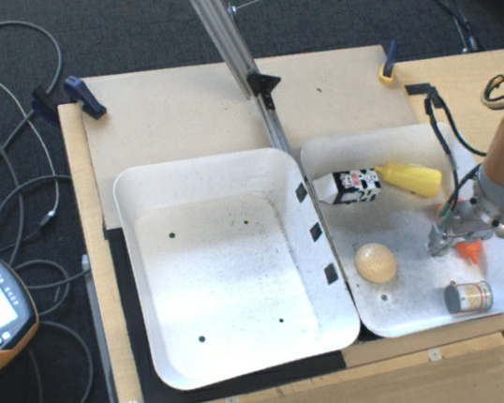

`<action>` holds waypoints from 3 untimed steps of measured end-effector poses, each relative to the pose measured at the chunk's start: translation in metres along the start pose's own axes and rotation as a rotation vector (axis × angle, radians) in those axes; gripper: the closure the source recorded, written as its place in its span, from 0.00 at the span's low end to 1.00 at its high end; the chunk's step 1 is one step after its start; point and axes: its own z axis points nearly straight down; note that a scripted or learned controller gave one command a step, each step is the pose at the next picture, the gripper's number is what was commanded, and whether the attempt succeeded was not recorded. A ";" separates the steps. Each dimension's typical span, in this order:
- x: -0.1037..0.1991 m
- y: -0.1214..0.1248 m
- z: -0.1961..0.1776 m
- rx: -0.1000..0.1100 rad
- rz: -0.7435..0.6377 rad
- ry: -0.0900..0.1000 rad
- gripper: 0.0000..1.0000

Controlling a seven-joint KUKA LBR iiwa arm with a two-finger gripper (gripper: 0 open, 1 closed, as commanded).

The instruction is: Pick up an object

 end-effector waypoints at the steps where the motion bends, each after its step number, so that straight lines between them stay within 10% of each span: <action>1: -0.007 -0.007 -0.053 -0.004 0.001 -0.004 1.00; 3: 0.003 -0.002 -0.163 -0.007 -0.002 -0.004 1.00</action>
